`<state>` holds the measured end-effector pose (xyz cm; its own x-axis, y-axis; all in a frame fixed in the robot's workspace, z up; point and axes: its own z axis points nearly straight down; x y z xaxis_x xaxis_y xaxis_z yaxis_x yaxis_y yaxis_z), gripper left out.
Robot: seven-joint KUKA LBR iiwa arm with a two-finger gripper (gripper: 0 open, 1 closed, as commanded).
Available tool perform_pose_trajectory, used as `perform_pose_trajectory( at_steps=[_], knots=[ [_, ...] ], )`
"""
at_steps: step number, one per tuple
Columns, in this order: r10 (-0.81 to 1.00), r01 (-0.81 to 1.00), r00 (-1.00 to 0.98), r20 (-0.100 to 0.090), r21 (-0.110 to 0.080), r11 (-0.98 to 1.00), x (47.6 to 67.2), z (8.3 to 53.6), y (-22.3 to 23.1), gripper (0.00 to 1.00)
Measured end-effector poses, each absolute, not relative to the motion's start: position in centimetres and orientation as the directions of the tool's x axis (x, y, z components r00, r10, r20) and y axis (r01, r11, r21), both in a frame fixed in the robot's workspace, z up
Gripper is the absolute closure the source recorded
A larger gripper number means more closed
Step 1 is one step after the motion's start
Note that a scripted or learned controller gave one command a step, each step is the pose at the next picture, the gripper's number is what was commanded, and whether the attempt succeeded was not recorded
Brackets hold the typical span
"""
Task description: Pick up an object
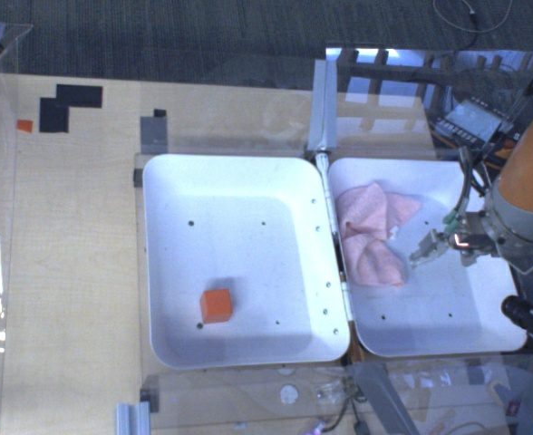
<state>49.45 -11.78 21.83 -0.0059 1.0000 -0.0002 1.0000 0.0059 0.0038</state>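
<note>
A crumpled pink cloth (372,232) lies in the left half of the right bin (430,311). An orange cube (217,305) sits alone near the front of the left bin (248,234). My gripper (422,251) reaches in from the right and hangs low over the right bin. Its tip is just off the cloth's right edge, close to it or touching it. Nothing shows in its hold. The arm's orange band (529,175) is at the frame's right edge.
A metal hinge strip (332,243) runs between the two bins. On the wooden bench at the back left lie black blocks (67,105) and a small orange tile (24,126). Cables and electronics (470,120) crowd the space behind the right bin.
</note>
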Motion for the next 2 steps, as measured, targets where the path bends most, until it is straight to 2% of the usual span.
perform_pose_trajectory(
  at_steps=[1,2],
  knots=[
    [0.965,0.965,-0.261,-0.005,0.011,0.261,49.0,29.9,-10.8,0.00],
    [0.949,0.949,-0.316,-0.001,0.003,0.316,54.8,15.8,-11.1,0.00]
  ],
)
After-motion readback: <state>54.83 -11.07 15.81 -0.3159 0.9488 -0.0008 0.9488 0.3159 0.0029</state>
